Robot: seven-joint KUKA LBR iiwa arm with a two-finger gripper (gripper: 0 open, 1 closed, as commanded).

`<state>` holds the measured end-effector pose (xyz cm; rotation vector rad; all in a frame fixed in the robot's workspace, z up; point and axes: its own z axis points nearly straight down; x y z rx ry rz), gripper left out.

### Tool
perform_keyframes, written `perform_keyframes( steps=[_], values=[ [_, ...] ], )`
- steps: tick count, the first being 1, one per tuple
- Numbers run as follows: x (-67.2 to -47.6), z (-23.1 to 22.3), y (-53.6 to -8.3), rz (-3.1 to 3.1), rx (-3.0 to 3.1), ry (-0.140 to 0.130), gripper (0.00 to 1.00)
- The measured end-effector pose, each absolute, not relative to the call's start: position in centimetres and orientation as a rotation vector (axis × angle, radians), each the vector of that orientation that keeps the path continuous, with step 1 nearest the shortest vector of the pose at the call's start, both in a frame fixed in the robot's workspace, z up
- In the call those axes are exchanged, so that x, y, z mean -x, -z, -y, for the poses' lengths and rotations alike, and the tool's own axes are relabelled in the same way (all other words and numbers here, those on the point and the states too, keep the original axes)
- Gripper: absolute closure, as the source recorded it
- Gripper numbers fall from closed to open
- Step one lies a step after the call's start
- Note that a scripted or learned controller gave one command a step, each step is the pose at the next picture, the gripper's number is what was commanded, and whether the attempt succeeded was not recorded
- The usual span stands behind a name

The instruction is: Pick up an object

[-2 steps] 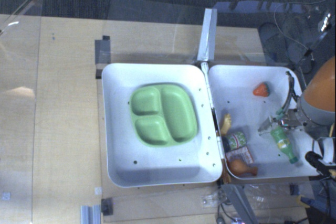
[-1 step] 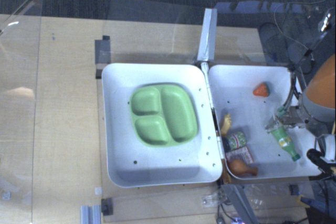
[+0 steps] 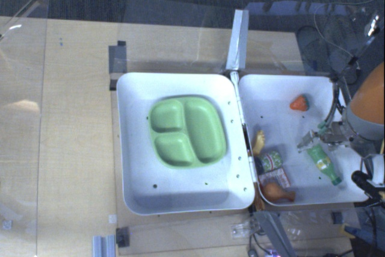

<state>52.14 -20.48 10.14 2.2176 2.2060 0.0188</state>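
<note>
My gripper hangs low in the right bin, near its right side, with the arm coming in from the right. Just below it lies a green bottle, its upper end right beside the gripper; whether they touch is unclear. A red-orange fruit-like object lies towards the bin's back. Along the bin's left wall lie a small yellow object, a green can, a dark red packet and a brown rounded object.
The left bin holds a green divided plate. A metal post stands behind the seam between the bins. Cables hang at the back right.
</note>
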Motion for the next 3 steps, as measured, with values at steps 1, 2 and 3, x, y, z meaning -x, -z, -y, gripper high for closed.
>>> perform_keyframes(
  steps=[1,2,3],
  values=[
    [-51.7,20.3,-8.9,-2.202,-2.228,-0.010,0.00],
    [-51.9,20.2,-10.1,-2.200,-2.224,-0.018,1.00],
    [-52.9,12.9,-19.4,-2.265,-2.170,-0.007,1.00]
  ],
)
